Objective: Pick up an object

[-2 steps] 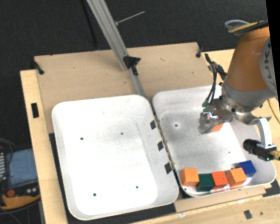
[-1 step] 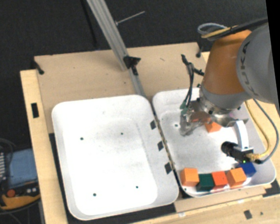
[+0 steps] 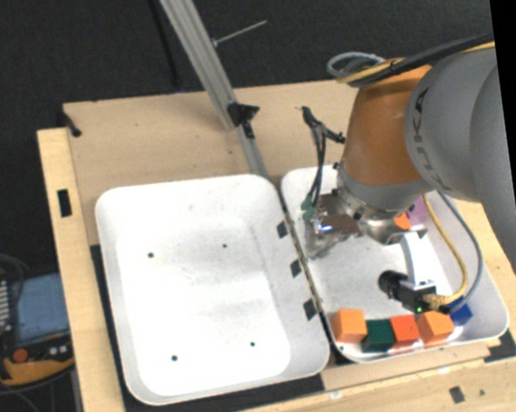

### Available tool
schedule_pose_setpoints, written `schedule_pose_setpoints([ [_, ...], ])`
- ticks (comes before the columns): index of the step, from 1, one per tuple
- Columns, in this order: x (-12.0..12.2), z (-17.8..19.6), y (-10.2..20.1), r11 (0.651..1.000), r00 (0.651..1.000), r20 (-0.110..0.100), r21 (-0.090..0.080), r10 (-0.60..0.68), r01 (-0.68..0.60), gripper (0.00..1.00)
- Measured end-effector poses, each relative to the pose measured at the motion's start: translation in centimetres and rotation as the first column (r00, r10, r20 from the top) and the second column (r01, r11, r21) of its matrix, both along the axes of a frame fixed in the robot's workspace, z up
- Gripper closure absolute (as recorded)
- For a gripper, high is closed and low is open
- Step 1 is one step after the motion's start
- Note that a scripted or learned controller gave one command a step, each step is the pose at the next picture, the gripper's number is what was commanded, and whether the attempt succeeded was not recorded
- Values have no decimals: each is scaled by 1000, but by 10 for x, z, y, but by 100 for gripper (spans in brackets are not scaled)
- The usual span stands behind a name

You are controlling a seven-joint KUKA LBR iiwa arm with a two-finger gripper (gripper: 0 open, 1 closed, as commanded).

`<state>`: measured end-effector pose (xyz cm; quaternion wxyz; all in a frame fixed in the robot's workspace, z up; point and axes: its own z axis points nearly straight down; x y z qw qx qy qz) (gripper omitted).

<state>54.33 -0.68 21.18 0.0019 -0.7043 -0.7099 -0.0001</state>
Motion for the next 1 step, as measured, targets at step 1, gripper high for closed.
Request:
schedule_pose_setpoints([
  [1, 1, 17, 54, 1000, 1000, 4, -1, 1, -1, 100],
])
